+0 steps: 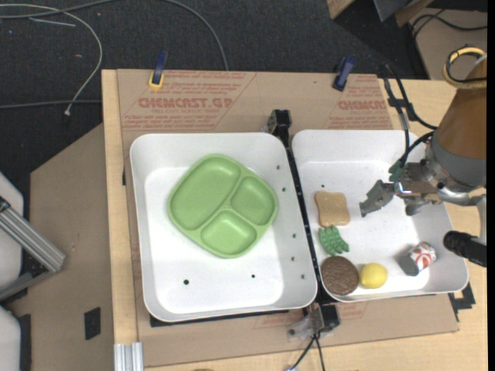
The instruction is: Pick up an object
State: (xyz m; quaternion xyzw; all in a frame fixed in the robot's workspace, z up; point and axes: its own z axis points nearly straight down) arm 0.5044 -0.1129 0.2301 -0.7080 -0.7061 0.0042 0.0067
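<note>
Tan, squarish bread slice (332,208) lies flat

1. Two bins sit side by side on the bench: left bin (147,230), right bin (348,149).
2. A divided plate (223,205) lies in the left bin's middle.
3. Along the right bin's left edge: cracker (332,208), then leafy toy (334,240), then round cookie (339,275) at the front-left corner.
4. A lemon (373,275) sits just right of the cookie.
5. A small can (418,258) lies near the front-right corner.
</note>
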